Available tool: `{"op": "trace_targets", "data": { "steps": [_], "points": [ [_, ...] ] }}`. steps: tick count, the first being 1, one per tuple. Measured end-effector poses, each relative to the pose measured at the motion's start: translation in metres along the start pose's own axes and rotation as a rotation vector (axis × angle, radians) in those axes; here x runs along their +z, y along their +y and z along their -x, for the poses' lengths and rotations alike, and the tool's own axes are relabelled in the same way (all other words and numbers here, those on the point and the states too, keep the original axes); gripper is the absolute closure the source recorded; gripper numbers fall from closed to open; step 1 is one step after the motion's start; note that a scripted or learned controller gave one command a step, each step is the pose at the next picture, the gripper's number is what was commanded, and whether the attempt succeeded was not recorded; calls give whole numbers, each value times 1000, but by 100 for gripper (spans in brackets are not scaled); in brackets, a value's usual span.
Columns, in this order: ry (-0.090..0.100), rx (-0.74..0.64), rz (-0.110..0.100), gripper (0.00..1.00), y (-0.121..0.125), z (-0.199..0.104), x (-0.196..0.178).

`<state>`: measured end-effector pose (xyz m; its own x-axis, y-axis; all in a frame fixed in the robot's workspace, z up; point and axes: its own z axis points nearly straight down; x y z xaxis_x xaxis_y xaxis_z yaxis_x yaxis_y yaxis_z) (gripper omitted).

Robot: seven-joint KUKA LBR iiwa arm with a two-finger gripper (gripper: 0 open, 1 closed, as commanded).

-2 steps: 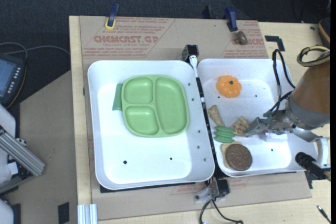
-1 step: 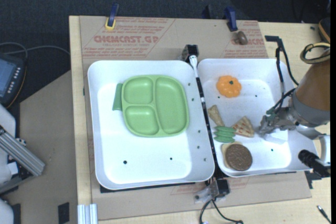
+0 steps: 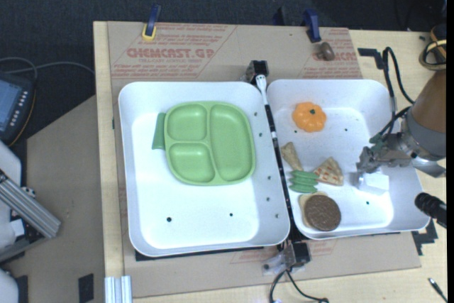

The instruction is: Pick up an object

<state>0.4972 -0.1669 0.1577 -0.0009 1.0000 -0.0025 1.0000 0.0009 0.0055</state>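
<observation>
The arm (image 3: 433,117) comes in from the right side. Its thick upper part looks brownish orange, and the part below that is grey. It bends down toward the bench. At its end is the gripper (image 3: 370,165). The gripper is low and points to the left. It is made of dark metal with small wires and bits around it. The gripper tips are too small and blurry to tell how they are set. A black cable loops up behind the arm.
</observation>
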Motion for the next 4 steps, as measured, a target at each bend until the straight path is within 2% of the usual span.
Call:
{"op": "trace_targets", "data": {
  "steps": [1, 2, 4],
  "points": [
    [-1, -1, 3, 100, 1, 1, -64],
    [1, 0, -2, 100, 2, 1, -67],
    [2, -4, -2, 100, 11, -105, -83]
  ]
}}
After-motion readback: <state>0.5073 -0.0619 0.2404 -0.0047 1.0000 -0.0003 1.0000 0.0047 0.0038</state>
